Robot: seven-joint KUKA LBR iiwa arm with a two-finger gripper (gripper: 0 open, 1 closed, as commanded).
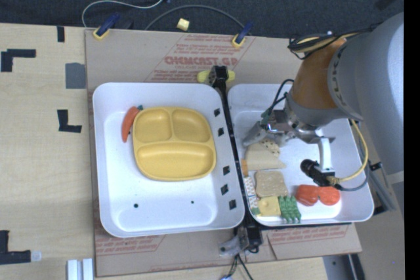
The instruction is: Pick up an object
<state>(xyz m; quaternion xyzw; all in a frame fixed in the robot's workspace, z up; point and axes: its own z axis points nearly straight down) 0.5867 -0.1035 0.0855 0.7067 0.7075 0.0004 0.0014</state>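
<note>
pincer (262, 132) low in right bin (348, 210), finger state unclear, bread slice (262, 157) just below it

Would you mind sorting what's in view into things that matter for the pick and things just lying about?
For the pick:
gripper, low in the right bin
pale bread slice beneath it
brown slice
tomato
green piece

Lying about:
yellow divided plate
carrot
left bin
</note>
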